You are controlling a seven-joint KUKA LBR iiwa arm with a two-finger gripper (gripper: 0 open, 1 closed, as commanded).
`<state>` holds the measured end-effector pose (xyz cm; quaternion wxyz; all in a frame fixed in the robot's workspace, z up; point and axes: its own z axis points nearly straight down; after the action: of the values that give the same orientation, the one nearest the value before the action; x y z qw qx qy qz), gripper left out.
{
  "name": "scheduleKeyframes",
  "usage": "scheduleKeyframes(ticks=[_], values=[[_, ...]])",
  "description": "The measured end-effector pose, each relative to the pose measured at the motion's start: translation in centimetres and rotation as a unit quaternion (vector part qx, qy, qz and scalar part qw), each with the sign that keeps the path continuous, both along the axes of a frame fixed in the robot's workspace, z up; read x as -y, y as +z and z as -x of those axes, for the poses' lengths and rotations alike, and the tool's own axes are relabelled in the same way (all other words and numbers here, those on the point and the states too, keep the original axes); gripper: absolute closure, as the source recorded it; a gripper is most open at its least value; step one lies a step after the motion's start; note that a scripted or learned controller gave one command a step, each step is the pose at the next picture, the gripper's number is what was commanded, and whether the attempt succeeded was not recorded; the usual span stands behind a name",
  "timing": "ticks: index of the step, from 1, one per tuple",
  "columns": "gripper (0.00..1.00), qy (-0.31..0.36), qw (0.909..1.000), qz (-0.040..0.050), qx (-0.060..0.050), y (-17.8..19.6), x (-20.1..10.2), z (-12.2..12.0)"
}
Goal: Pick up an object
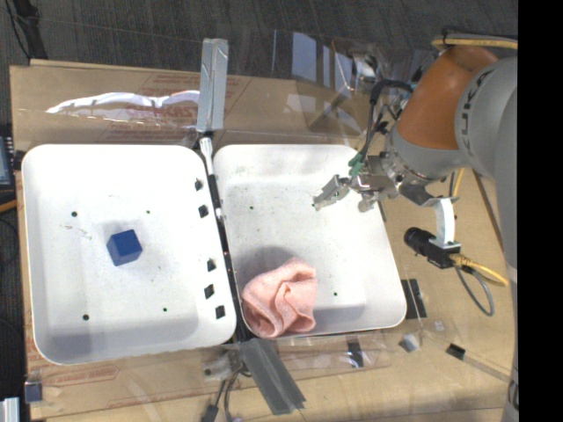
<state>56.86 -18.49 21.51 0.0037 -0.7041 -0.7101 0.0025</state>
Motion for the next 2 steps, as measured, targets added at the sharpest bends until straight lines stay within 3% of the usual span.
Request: scheduleKeyframes(ticks=[1, 2], values=[[0.0, 0.068, 0.9977, -0.001, -0.001, -11.4, -5.9, 5.2], [0.0, 0.087, 0.9962, -0.0005, 0.002, -11.4, 1.3, 2.8]])
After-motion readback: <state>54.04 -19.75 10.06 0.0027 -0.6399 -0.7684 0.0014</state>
